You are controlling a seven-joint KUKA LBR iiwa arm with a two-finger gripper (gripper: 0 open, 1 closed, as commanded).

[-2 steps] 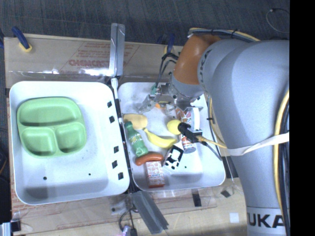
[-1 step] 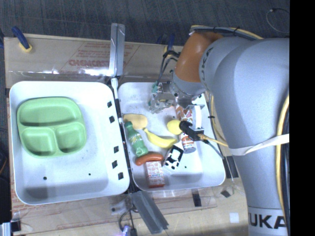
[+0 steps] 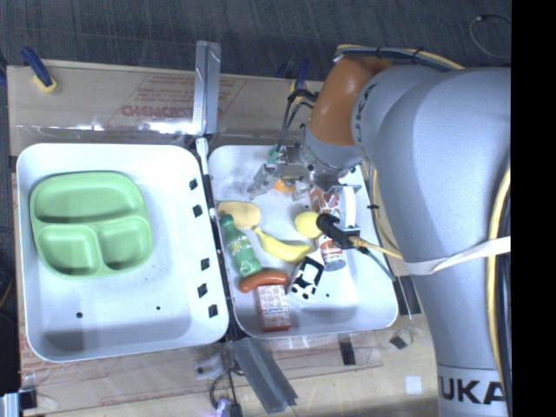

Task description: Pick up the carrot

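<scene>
pincer sits low in right bin, near its back wall, at the end of the grey arm with the orange band. cannot tell its state, too blurred and partly hidden under the wrist. carrot is a small orange bit right at the pincer tip, touching or just under it; cannot tell if it is actually gripped. rest of right bin: yellow lemon-like fruit near the left wall, green bottle just below it, banana in the middle, another yellow round fruit beside the arm, sausage below the banana, red-white carton at the front, black-white checker tag, small can on the right. left bin holds a green divided tray, upright, toward its left side. both bins rest on the desk, side by side, touching.
</scene>
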